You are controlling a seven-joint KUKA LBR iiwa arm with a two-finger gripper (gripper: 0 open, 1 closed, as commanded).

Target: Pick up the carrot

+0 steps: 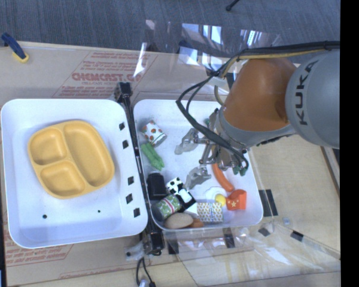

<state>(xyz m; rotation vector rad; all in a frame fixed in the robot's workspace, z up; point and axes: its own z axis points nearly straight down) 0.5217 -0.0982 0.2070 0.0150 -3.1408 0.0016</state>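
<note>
Above the right bin (167, 109), we see the gripper (190, 158) with fingers spread wide, gripping nothing; the carrot (223, 179) lies just beside it, its upper end hidden beneath the wrist hardware.

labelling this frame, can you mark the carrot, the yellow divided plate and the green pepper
carrot (223, 178): camera view, middle of its orange body, right bin.
yellow divided plate (71, 158): camera view, ridge between its compartments, left bin.
green pepper (152, 156): camera view, middle of its length, right bin.
</note>
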